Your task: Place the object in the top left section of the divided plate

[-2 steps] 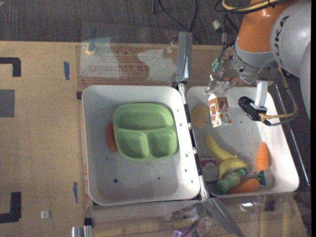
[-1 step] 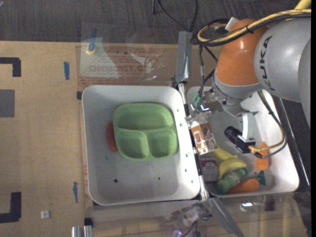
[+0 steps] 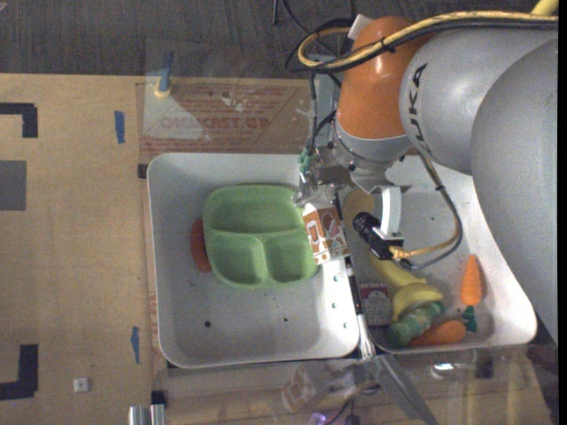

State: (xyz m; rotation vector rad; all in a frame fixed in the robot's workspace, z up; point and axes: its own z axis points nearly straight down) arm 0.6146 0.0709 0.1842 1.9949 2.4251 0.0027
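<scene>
Not done yet. Small brown-and-white carton (image 3: 323, 235) hanging at the right edge of the green divided plate (image 3: 257, 235), under the gripper (image 3: 321, 204). Seems pinched by the jaws, but can't tell for sure. All plate sections bare. Left to do: move over the top left section, let go.

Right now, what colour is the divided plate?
Green. The divided plate shows best in the camera view, in the left white bin.
</scene>
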